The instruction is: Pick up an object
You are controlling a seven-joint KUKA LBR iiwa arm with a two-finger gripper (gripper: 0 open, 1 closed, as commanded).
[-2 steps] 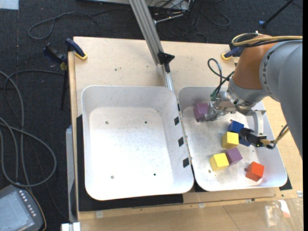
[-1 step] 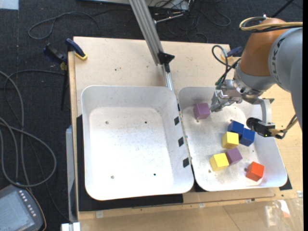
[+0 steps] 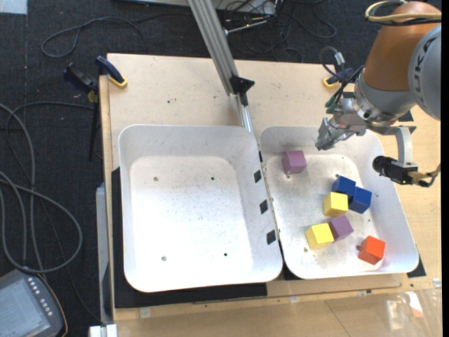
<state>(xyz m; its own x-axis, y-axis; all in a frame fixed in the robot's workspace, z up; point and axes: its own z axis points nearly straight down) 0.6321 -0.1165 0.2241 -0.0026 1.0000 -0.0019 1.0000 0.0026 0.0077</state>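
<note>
My gripper [image 3: 327,142] hung over the far edge of the right bin [image 3: 397,209], its dark tip pointing down and toward the left bin [image 3: 133,188]. From this slanted overhead view I could not tell how it was set, and nothing showed held at its tip. My grey arm with its orange band [image 3: 393,51] reached in from the right. The nearest block, a purple cube [image 3: 294,161], lay on the bin floor just beside and below the gripper tip, apart from it. Farther toward the near side sat a cluster: two blue cubes [image 3: 352,192] touching a yellow cube [image 3: 336,203], then a second purple cube [image 3: 342,226] against another yellow cube [image 3: 319,235]. An orange cube [image 3: 372,249] sat alone near the front right corner.
</note>
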